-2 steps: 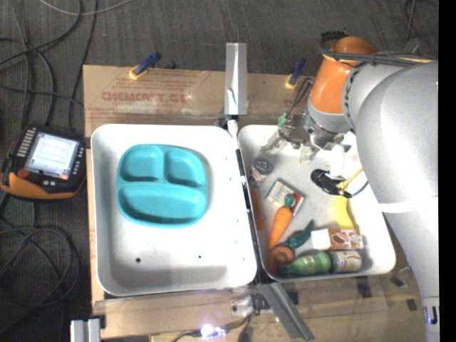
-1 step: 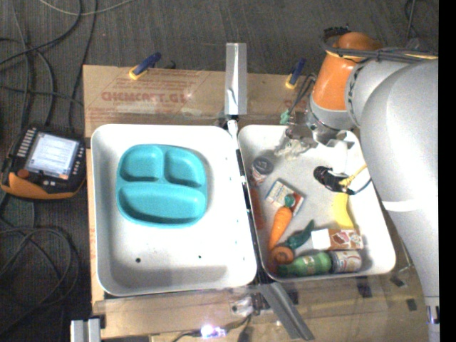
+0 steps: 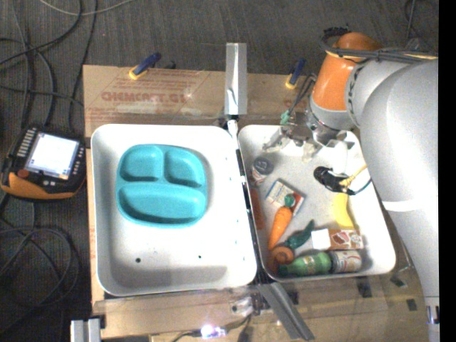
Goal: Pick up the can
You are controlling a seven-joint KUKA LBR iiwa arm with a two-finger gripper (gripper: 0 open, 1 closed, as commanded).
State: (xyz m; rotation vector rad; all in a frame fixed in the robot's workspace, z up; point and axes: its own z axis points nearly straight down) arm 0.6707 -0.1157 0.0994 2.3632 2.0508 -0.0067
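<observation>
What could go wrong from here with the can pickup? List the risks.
1. The can lies on its side at the right bin's near edge, pressed against the green bottle; fingers may catch both or roll the can.
2. The gripper sits at the far end, so its path crosses the carrot and banana.

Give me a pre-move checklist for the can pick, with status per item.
1. Can in view, by the left wall of the right bin: ok.
2. Claw lined up over the can: not ok, it sits toward the bin's far edge, to the can's right.
3. Can clear of the claw, not yet held: ok.
4. Room around the can: cannot tell; the wall and the small box are close.
5. Top of the can unobstructed: ok.
</observation>
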